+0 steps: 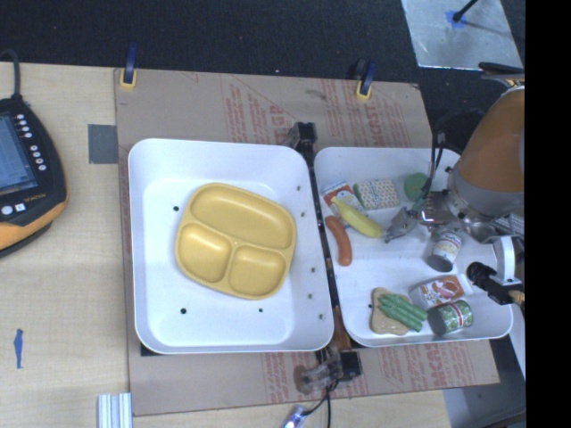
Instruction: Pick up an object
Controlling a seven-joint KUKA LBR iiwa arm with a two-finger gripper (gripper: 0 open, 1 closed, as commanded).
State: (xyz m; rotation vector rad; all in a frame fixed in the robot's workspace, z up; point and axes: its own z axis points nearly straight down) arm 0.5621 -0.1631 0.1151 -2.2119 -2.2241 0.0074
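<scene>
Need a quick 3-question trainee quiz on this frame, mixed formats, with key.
1. True or false: the yellow divided tray lies in the right bin.
2. Which item lies right beside the banana? A) hot dog B) green-labelled can C) teach pendant
3. Fill in: the gripper is over the ____ bin.

Key: 1 false, it is in the left bin. 2 A. 3 right.

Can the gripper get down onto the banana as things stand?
Probably yes. The gripper hangs just right of the banana, whose top is uncovered; the hot dog crowds its left end.
</scene>
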